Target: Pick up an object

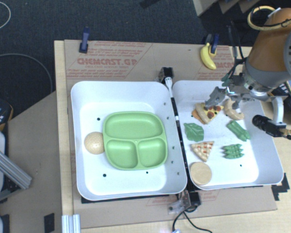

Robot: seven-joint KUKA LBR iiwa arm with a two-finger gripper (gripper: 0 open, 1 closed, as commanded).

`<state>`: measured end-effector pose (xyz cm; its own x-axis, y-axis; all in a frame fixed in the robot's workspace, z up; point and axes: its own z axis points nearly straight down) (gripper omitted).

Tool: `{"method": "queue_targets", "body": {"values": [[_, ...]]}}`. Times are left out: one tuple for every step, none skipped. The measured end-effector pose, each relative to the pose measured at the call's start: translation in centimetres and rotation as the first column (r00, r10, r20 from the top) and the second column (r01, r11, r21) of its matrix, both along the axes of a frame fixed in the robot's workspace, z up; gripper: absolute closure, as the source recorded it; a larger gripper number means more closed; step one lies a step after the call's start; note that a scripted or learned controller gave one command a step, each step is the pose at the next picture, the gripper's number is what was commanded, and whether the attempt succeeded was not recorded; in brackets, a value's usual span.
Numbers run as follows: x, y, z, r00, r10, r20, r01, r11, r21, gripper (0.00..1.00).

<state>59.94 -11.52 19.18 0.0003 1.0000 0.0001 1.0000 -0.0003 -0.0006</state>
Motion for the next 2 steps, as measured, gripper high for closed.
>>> {"method": "queue_targets", "body": {"values": [[-8.1,2.4,-9.1,1.0,-0.001,-0.016,0.001,1.0,0.005,0.0],[-12.2,2.4,-5.4,1.0,-0.002,-0.003,0.002,1.0,0.002,0.0]]}}
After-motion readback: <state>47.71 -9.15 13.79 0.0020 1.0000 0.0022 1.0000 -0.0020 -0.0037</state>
